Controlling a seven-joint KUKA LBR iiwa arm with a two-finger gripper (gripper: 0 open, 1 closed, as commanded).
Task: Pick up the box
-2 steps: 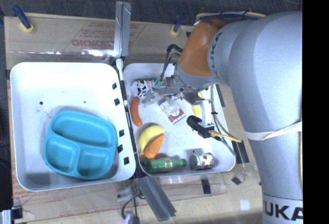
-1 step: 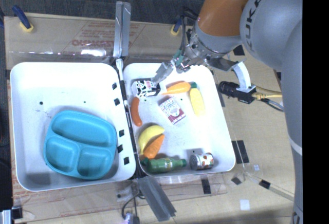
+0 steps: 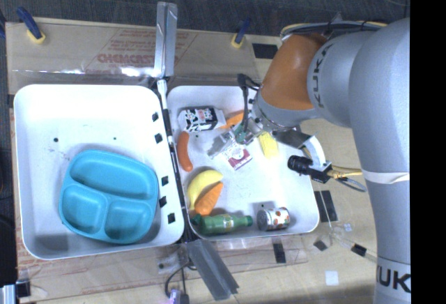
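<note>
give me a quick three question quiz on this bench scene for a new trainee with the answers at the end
1. True or false: the blue tray lies in the same bin as the banana.
2. What lies along the near wall of the right bin, beside the can? A) green bottle B) spoon C) cup
3. Which thing lies nearest the gripper: the small box, the bottle or the tray?

Key: 1 false, the tray is in the left bin; 2 A; 3 the small box.

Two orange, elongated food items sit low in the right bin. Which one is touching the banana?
The carrot, lying against the banana's lower right side, just above the green bottle. The sausage lies apart, higher up by the bin's left wall.
</note>
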